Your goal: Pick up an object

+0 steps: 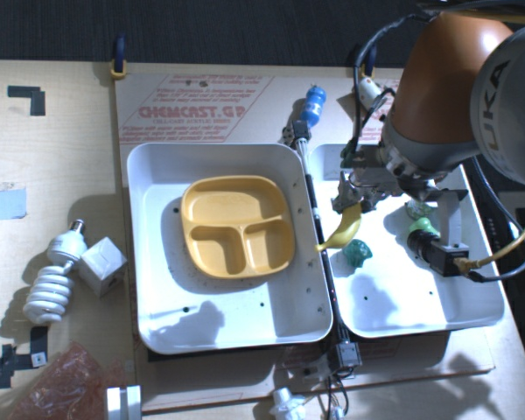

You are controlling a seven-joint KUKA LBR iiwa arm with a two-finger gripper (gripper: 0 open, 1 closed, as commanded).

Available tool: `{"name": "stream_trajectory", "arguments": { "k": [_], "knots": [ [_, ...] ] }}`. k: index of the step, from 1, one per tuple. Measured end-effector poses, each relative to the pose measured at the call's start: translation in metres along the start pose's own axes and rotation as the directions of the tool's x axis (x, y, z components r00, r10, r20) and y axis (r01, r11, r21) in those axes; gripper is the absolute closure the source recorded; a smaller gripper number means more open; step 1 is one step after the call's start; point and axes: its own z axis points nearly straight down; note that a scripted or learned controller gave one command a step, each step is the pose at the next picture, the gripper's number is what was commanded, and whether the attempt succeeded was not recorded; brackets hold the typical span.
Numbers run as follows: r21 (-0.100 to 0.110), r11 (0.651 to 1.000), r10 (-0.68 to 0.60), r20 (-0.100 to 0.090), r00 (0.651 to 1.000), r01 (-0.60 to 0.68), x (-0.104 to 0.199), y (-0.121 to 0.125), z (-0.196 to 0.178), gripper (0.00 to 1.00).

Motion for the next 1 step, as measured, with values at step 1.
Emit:
{"name": "stream_trajectory", "arguments": {
  "k": [1],
  "knots": [
    [0.002, 1.000, 0.000, 0.001, 1.000, 0.000, 0.0530, 0.0745, -0.0195, 1.00]
  ]
}}
